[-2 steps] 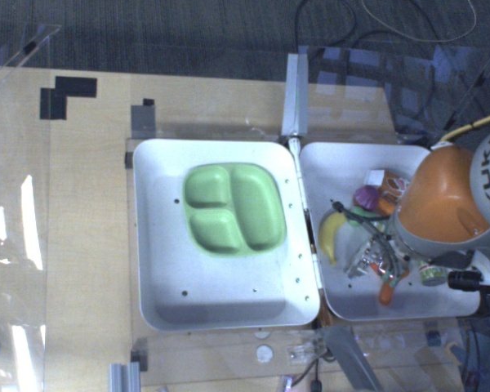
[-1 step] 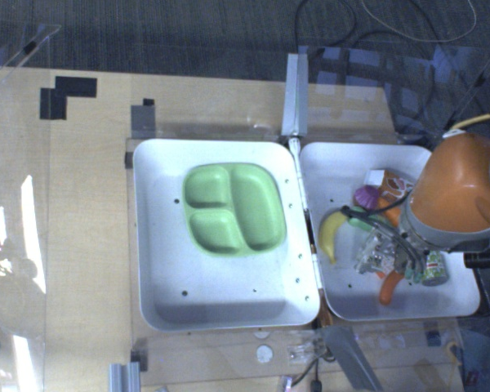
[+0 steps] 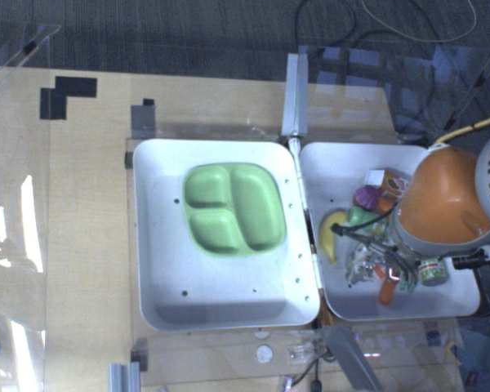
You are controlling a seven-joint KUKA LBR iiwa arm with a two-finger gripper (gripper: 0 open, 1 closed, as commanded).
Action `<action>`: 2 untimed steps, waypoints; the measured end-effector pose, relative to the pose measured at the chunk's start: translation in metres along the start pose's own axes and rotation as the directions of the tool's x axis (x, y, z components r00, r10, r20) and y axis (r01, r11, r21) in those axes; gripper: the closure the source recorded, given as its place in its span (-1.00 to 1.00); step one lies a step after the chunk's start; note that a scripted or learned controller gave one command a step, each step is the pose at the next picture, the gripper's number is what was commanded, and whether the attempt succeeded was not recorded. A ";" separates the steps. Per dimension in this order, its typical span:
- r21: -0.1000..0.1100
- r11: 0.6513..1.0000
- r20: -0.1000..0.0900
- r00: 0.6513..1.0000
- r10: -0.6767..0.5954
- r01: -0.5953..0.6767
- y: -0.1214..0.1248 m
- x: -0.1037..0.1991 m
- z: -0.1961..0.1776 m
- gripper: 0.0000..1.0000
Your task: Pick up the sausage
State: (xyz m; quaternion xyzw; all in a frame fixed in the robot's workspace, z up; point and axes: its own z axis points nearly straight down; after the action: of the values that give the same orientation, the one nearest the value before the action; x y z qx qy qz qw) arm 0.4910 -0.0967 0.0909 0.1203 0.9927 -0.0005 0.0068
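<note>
A small orange-red oblong piece (image 3: pixel 386 289), which looks like the sausage, lies near the front edge of the right bin (image 3: pixel 343 166). The arm's orange band and grey wrist (image 3: pixel 441 198) hang over that bin and hide part of its contents. My gripper (image 3: pixel 364 265) points down and left of the wrist, low over the bin floor, just left of and slightly behind the sausage. It sits among cables, and nothing shows as held in it.
In the right bin lie a yellow banana (image 3: pixel 330 235), a green item (image 3: pixel 359 216), purple grapes (image 3: pixel 366 196), a red-brown piece (image 3: pixel 392 186) and a small can (image 3: pixel 432 273). The left bin (image 3: pixel 159 284) holds a green divided plate (image 3: pixel 233 207).
</note>
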 end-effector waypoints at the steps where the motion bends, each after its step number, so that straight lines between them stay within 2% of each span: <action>1: -0.001 0.952 0.002 0.952 -0.305 0.305 -0.030 -0.008 -0.051 1.00; 2: 0.000 0.895 -0.001 0.895 -0.446 0.446 -0.014 -0.019 0.000 1.00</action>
State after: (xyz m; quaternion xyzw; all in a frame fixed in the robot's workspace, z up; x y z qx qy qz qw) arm 0.5057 -0.1149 0.0908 -0.1102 0.9939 -0.0018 0.0060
